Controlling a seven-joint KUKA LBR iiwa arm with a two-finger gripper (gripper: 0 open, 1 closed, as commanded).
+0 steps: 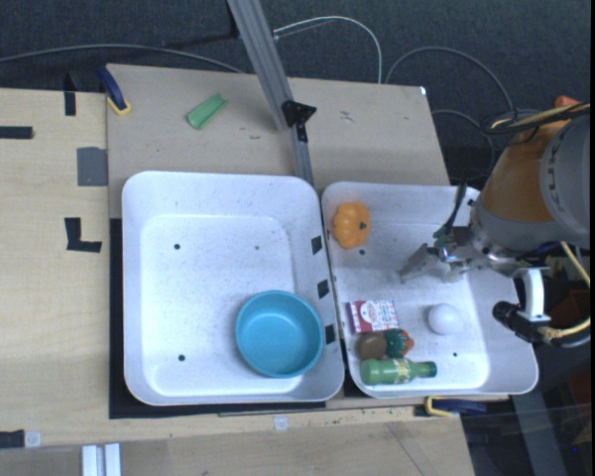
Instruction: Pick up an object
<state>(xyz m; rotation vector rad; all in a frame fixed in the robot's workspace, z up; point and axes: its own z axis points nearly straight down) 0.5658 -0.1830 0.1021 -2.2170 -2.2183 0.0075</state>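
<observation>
Currently we see the arm (535,196) reaching in from the right, its gripper (415,263) positioned over the bare middle of the right bin (506,370). We read the two metal fingers (413,265) as spread apart — nothing lies between them, and no object touches them.

Contents of the right bin:
- An orange pumpkin (351,224) sits near the upper left corner, well apart from the gripper.
- A white ball (442,318) rests below the gripper and slightly to its right, near but not touching.
- A red-and-white packet (373,315) lies against the left wall, lower down.
- A small brown-and-red toy (385,344) lies just below the packet, touching or nearly touching it; we cannot tell which.
- A green bottle (398,370) lies on its side along the bottom wall, just beneath the toy.

Contents of the left bin (139,266):
- A blue bowl (279,333) stands upright in the lower right corner, close to the wall shared with the right bin.

On the bench (40,266) behind the bins we note a green block (205,111) lying flat — and a grey pole (263,53) running at a slant toward the gap between the bins.
</observation>
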